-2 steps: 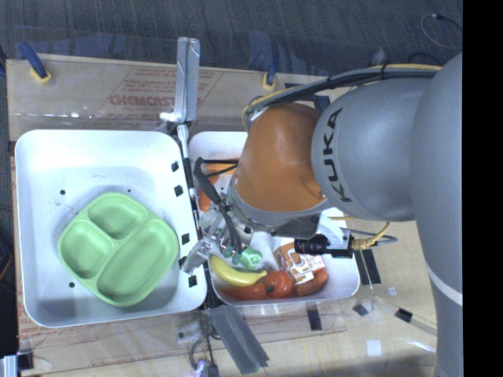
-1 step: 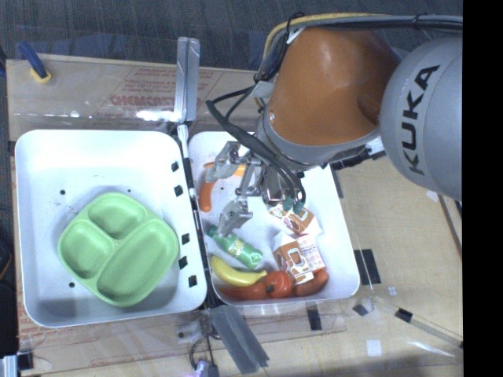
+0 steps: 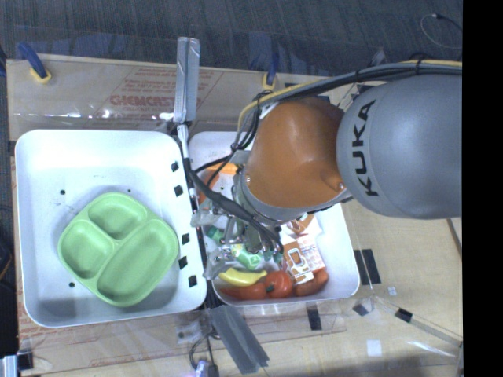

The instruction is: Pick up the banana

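Gripper (image 3: 242, 251) sits low in the right bin (image 3: 346, 277), reaching in beneath the orange band (image 3: 291, 159), with its metal parts tangled among clutter; how it stands, and whether it has hold of anything, cannot be told from this slant.

Nearest, at the bin's front wall, lies the banana (image 3: 240, 277), a short yellow curve just at six o'clock from the gripper and apparently touching or nearly touching its tip. Pressed against the banana on its four o'clock side are red items (image 3: 271, 287), perhaps toy peppers or tomatoes. At three o'clock from the gripper lies a printed carton (image 3: 301, 259), white and orange, its label too small to read.

Risks, as I judge them: the banana is wedged between the front wall and the red items, so a closing grasp could catch a red piece instead, or pinch only the banana's end and let it slip out on the lift. The wall may also block one side of the grasp. The arm hides most of the bin, so anything beneath it could be dragged along.

Farther off, at nine o'clock, the left bin (image 3: 31, 210) holds a green tray (image 3: 118, 248) with three compartments, well apart from the work.

Readable writing: "KUKA" in black on the grey arm (image 3: 409, 151). Farthest, red print on the plastic sheet (image 3: 141, 93) is illegible.
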